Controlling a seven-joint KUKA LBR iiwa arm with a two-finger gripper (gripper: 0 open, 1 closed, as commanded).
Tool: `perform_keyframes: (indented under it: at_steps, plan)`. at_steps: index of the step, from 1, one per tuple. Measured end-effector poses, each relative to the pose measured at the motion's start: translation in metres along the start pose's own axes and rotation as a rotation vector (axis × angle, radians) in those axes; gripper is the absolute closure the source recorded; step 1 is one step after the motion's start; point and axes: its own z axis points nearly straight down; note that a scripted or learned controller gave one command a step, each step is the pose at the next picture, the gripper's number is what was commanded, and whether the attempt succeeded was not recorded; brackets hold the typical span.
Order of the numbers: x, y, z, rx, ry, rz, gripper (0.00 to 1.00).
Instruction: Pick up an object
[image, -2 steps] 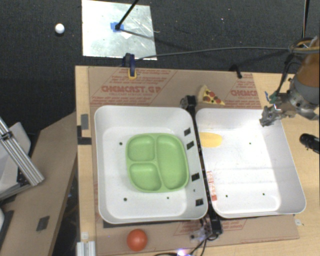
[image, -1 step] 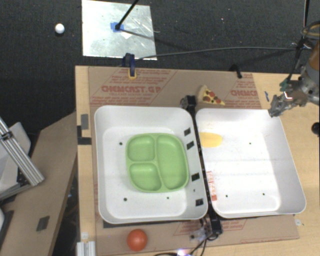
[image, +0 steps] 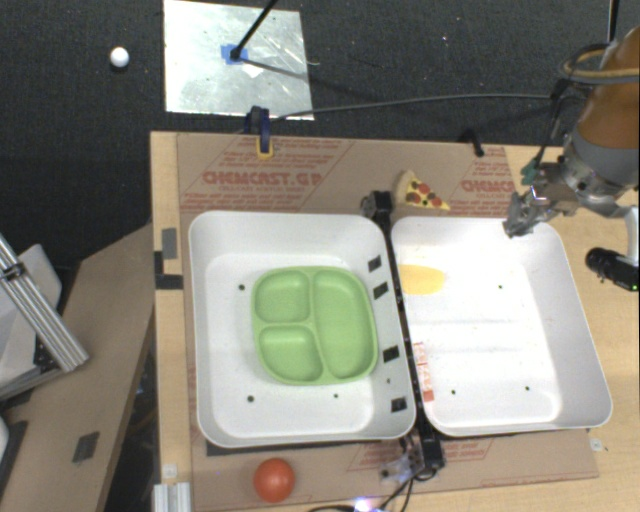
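A flat yellow object (image: 421, 279) lies in the right bin (image: 560, 330) near its left wall. A green divided plate (image: 314, 323) sits in the middle of the left bin (image: 225, 250). My gripper (image: 520, 221) hangs over the far right corner of the right bin, well to the right of the yellow object. Nothing shows between its tips.
A toy pizza slice (image: 421, 192) lies on the board behind the bins. A red ball (image: 274, 479) rests on the board in front of the left bin. Black clips (image: 378, 205) run along the seam between the bins. A metal frame (image: 35, 310) stands at the left.
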Motion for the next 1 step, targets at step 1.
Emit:
perform_keyframes:
  at_steps: [1]
  plan:
    - [0.0475, -0.0218, 0.0116, 0.003, 0.000, 0.001, 1.00]
